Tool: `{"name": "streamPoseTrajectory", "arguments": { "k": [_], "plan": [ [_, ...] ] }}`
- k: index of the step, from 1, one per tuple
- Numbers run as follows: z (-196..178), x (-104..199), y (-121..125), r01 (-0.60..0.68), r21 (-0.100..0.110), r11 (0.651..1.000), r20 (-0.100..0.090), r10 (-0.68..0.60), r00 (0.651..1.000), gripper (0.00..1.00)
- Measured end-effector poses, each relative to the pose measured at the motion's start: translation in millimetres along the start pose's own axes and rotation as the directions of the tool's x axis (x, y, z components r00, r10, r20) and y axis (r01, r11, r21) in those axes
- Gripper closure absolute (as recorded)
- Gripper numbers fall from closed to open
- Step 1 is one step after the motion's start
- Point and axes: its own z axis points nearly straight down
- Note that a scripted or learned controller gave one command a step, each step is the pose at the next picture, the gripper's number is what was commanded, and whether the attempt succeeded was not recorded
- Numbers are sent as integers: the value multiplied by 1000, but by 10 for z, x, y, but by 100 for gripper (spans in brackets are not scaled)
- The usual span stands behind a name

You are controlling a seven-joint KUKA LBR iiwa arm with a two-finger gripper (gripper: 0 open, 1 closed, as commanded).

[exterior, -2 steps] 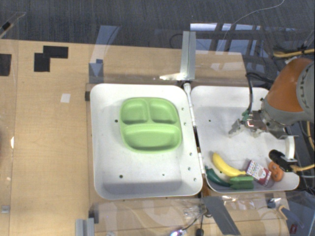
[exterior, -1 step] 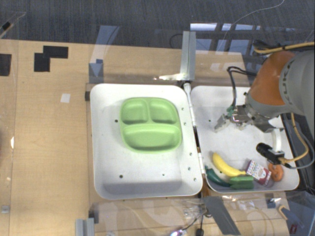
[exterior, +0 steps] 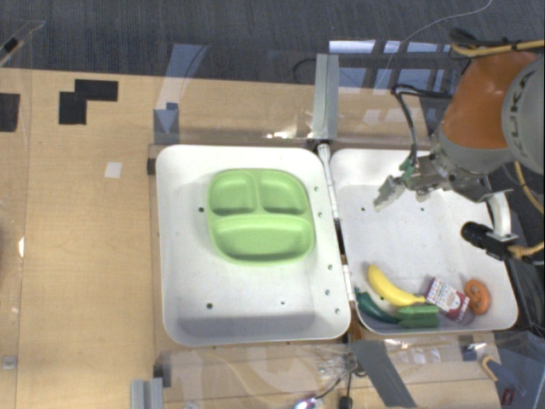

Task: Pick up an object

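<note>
Several items lie along the front edge of the right bin (exterior: 426, 228): a yellow banana (exterior: 393, 288), a dark green piece (exterior: 373, 307) under it, a green block (exterior: 417, 316), a red and white packet (exterior: 444, 296) and a small orange round thing (exterior: 479, 295). My gripper (exterior: 392, 190) hangs over the back left part of that bin, pointing left and down, well apart from the items. Nothing shows in it.
The left bin (exterior: 183, 296) holds a green divided plate (exterior: 260, 214) near its middle. A metal divider (exterior: 334, 220) runs between the bins. The orange and grey arm (exterior: 490, 109) fills the upper right, with black cables by it.
</note>
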Motion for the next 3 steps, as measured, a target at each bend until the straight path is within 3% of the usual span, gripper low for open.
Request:
{"name": "streamPoseTrajectory", "arguments": {
  "k": [1,2,3],
  "plan": [
    [-18,643,4,-189,5,982,-1,189,982,0],
    [-24,671,-754,-141,4,990,-1,141,990,0],
    [585,272,-1038,-156,5,988,-1,156,988,0]
  ]
}}
